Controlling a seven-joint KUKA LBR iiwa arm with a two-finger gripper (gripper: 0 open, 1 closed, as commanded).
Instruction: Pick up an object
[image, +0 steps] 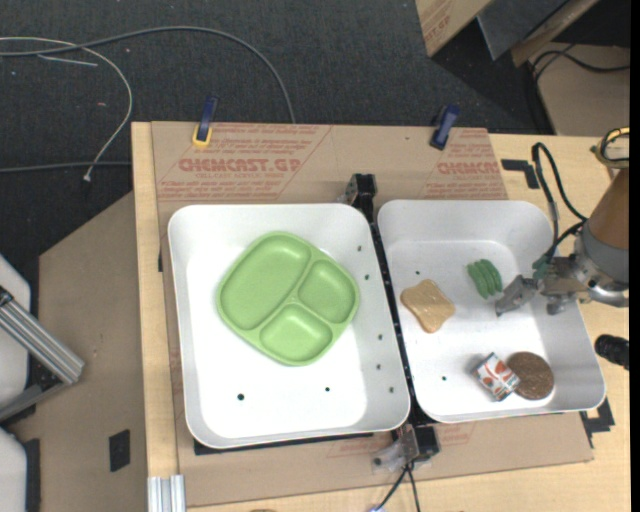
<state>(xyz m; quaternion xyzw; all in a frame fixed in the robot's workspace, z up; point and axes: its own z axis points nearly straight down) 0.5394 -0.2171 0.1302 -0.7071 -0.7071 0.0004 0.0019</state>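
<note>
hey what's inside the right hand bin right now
Four things lie in the right bin: a tan bread slice, a green ridged piece, a small red and white can and a brown disc touching it. The hand hovers beside the green piece.

Red print "CHEMCAST GP" runs along the board (300, 150) at upper left of the frame, above the left bin. The same red print, partly readable, recurs at upper right. The small can's (495, 377) label is illegible.
</note>
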